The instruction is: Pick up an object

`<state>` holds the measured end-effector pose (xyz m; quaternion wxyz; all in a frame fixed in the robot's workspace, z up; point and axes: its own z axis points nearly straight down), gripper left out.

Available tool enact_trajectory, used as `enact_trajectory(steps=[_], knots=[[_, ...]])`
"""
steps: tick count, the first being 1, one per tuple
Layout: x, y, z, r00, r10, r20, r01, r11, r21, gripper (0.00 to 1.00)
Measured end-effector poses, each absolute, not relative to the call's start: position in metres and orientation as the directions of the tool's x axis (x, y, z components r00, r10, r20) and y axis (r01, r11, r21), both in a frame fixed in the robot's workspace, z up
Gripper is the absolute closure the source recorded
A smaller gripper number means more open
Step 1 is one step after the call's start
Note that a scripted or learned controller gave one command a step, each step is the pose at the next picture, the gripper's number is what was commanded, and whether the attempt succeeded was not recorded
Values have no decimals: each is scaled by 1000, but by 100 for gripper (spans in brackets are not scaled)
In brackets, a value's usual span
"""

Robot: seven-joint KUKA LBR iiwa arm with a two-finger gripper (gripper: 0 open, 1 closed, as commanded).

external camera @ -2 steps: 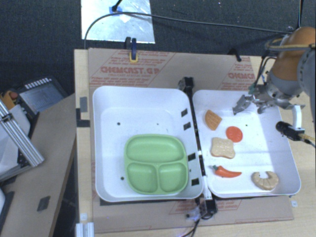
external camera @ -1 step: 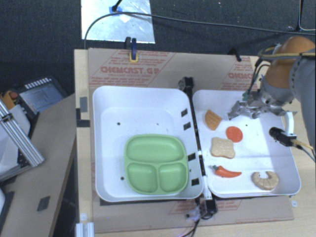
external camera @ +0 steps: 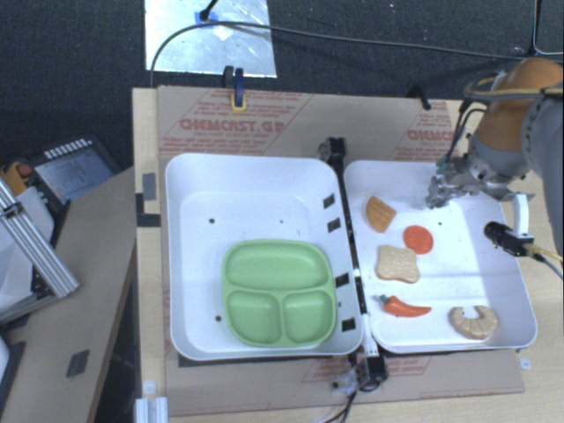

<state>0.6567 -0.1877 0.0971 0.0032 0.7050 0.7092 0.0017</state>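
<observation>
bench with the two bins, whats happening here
A grey arm reaches in from the right, its tool low over the far end of the right bin. It holds nothing that can be seen. Five food pieces lie in that bin: a wedge, a red disc, a toast piece, a red pepper and a croissant. The left bin holds a green tray. Nothing is picked up yet.

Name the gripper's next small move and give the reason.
Probably shift the gripper toward the camera and lower it over the red round piece. It sits at the right bin's far edge, off every object, and that piece lies close by, apart from its neighbours.
</observation>
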Motion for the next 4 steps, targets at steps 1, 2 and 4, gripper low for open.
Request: enact_trajectory(steps=[1, 2, 4], knots=[[653, -181, 145, -4, 1000, -1, 1000, 4, 4, 100], [653, -186, 190, -2, 1000, -2, 1000, 2, 6, 100], [646, -137, 237, -8, 1000, 0, 1000, 8, 1, 100]])
